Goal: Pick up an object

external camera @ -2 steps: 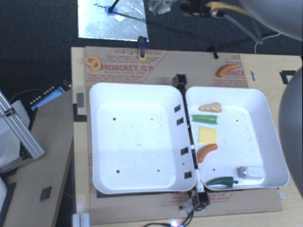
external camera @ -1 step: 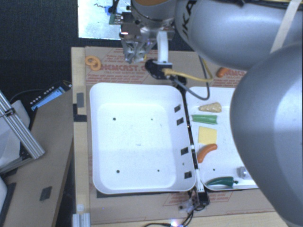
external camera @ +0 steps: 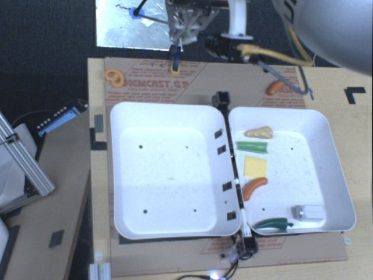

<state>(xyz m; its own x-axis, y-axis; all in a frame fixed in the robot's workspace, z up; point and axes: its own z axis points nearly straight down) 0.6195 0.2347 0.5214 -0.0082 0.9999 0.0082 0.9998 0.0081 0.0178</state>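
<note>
Dark carpet floor, cardboard-topped bench [external camera: 192, 77] with printed red lettering, shiny metal sheet [external camera: 125, 16] behind it. My gripper [external camera: 182, 37] hangs high at the back edge, above the cardboard, well apart from both bins; I cannot tell its opening, nothing seen in it. Just below it a small blue-and-yellow piece [external camera: 175, 60]. Left bin [external camera: 125, 121] smooth white plastic. Right bin [external camera: 335, 174] has the objects: tan wedge [external camera: 259, 133], flat green strip [external camera: 252, 147], yellow square [external camera: 255, 167], orange sausage [external camera: 254, 188], dark green pepper [external camera: 273, 224], pale block [external camera: 307, 213]. On the cardboard: orange pretzel [external camera: 115, 77] left, another orange sausage shape [external camera: 276, 88] right.
</note>
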